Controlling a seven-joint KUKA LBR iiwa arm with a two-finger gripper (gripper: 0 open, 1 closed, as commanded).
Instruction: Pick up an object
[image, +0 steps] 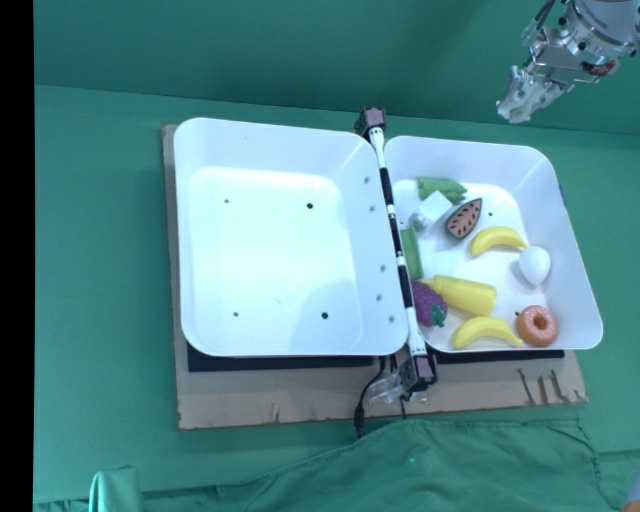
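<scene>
My end effector (522, 100) hangs at the upper right, above the green-covered surface (100, 250) and beyond the far rim of the right bin (575, 270), well apart from everything in it. Its pale fingertips point down and to the left; I cannot tell from here whether they are parted or together, and nothing shows between them.

All the things I could pick lie in the right bin. Near its far left corner is a green bean pod (441, 187), with a small white block (433, 209) just beside it and a watermelon slice (464, 217) to the right of that. A banana (497, 239) lies near the middle, and a white egg (535, 264) sits close to the right wall. Along the left wall lies a green cucumber (410, 251). Lower down, a bunch of purple grapes (430, 301) touches a yellow bottle-shaped piece (466, 294). A second banana (484, 332) lies at the near edge, just beside an orange doughnut (537, 325).

The left bin (200, 150) shows a few small dark dots on its floor. A black-and-white striped bar (392, 235) runs between the two bins. Both rest on a brown cardboard sheet (280, 405).

No brand, label or writing can be read on any of these things.
</scene>
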